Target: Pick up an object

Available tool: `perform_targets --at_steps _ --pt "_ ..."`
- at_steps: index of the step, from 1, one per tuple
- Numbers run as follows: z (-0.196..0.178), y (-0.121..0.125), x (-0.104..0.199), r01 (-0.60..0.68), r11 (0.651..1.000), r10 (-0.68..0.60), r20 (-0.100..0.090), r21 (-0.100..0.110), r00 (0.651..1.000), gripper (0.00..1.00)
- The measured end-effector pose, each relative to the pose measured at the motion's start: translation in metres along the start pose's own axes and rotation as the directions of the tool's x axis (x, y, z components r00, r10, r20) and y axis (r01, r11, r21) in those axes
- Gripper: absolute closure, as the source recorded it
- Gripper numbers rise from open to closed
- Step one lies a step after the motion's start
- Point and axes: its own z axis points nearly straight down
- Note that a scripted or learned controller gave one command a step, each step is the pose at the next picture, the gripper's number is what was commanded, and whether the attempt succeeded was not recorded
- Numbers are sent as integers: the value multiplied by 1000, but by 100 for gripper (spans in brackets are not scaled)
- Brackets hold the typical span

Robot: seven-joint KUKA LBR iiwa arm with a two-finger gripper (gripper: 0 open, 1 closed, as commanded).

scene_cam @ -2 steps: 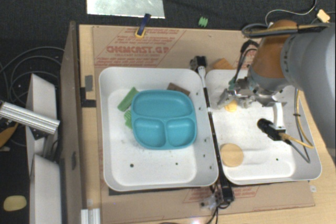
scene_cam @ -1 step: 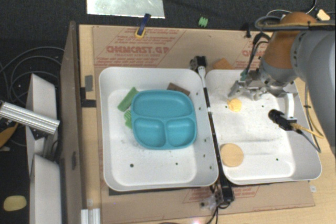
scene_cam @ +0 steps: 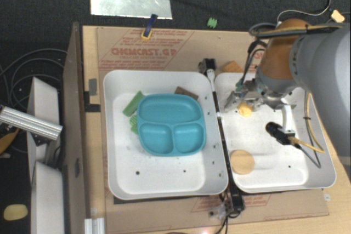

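Camera view: arm reaches into right bin [scene_cam: 321,175] from the right. Gripper [scene_cam: 248,100] low near bin's upper left; finger spread cannot be told. Small yellow object [scene_cam: 245,111] lies on bin floor just below gripper, touching or nearly so. Tan disc [scene_cam: 242,162] lies well apart, toward bin's front.

The tool [scene_cam: 245,100] hangs just above a small yellow object [scene_cam: 245,112] in the right bin [scene_cam: 318,172].

Bulky grey arm [scene_cam: 323,57] with an orange wrist band [scene_cam: 277,55] (glossy), dark cables, pale metal gripper [scene_cam: 253,97]
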Motion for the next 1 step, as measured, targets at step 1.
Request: perform_targets --at_steps 1 --pt "-13 3 -3 -2 1000 2 2 -8 1000 100"
